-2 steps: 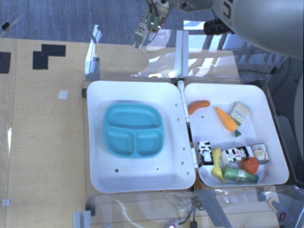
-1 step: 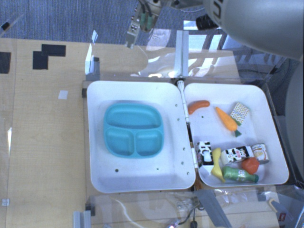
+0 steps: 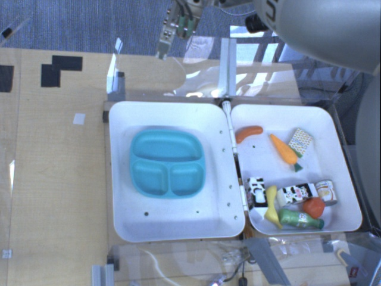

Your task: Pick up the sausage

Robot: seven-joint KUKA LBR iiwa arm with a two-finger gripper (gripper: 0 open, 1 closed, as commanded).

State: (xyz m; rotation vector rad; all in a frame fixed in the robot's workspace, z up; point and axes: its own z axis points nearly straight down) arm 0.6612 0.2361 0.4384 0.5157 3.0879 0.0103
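The sausage [image 3: 249, 133], a short orange-red link, lies in the right bin [image 3: 339, 159] near its upper left corner, close to the divider between the bins. My gripper [image 3: 172, 31] hangs high at the top of the camera view, beyond the far edge of the left bin and well away from the sausage. Nothing is visibly held in it.
Beside the sausage lie a carrot [image 3: 284, 149] and a checkered packet [image 3: 300, 140]. The right bin's front holds two milk cartons [image 3: 256, 192], a banana [image 3: 271, 206], a green bottle [image 3: 300, 219], a red fruit [image 3: 314, 207] and a can [image 3: 325, 190]. A blue compartment tray [image 3: 168, 162] sits in the left bin [image 3: 125, 207].
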